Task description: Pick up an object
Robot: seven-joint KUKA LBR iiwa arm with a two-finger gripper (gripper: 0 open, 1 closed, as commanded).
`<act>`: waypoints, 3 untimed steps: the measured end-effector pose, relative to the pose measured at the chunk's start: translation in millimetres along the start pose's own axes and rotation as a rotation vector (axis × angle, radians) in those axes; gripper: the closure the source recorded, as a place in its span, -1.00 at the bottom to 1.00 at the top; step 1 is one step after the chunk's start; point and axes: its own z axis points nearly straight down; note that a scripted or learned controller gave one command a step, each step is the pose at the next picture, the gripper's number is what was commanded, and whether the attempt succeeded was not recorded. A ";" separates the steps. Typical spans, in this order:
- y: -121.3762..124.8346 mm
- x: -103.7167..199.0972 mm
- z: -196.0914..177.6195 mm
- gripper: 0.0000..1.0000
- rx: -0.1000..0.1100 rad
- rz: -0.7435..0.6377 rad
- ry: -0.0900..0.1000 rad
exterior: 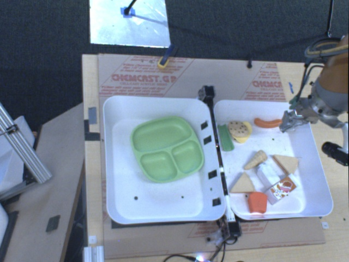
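Tool [289, 120] hangs over right bin's [319, 162] far right corner, finger state: cannot tell. Toy hot dog [267, 123] lies just beside it on the bin floor, near round cracker [238, 129]. Green divided tray [166, 148] in left bin [117, 162].

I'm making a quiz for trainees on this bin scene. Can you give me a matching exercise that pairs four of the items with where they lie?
Things:
1. green three-compartment plastic tray
2. orange sausage-shaped toy
3. orange-red block
4. round tan cookie with dark specks

Places:
A. near front edge of right bin
B. beside the green strip, right bin's far left
C. alone in left bin
D. far end of right bin, next to the gripper

Pairs: 1-C, 2-D, 3-A, 4-B
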 end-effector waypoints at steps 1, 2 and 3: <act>1.9 -0.5 -40.4 1.00 0.000 -0.004 0.001; 5.2 48.3 -31.4 1.00 0.005 -0.009 0.003; 20.9 98.7 -32.8 1.00 0.004 -0.010 0.004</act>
